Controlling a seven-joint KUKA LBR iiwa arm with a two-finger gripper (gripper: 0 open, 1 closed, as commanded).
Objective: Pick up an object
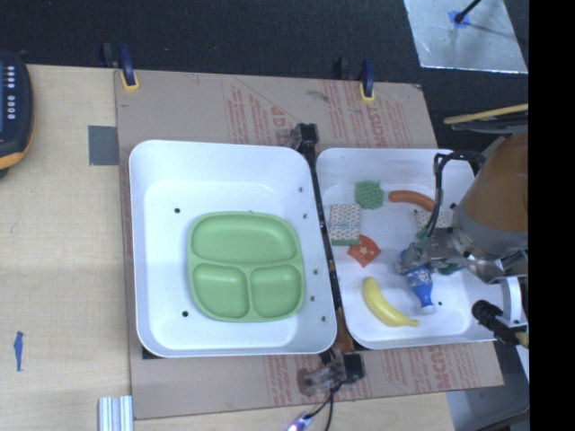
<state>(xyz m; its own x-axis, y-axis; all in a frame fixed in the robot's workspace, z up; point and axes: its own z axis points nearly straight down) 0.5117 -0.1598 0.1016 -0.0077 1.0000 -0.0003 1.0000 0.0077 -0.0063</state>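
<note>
Two shallow white bins sat side by side on a sheet of cardboard (225,106) clamped to the table (54,268). The left bin (153,241) held a green divided plate (245,265) with three compartments, lying flat near the bin's middle.

The right bin (395,164) held the loose objects. A green round piece (368,194) lay toward the far side, with an orange sausage-shaped piece (411,198) just to its right. A patterned block (344,223) sat near the bin's left wall, and a small red piece (363,252) lay just beside it on the near side. A yellow banana (386,303) lay toward the near wall, well apart from the green piece.

The arm (494,205) reached in from the right, its wrist low over the right bin. The pincer (422,260) stood over the right half of that bin, directly above a blue and white object (422,290) that lay just right of the banana. The top of that object met the pincer's tip, but whether the pincer was apart, together or clamped on it could not be told, since the metal parts blurred together there. The object's lower end rested on the bin floor.

A black and orange device (13,106) sat at the table's left edge.
</note>
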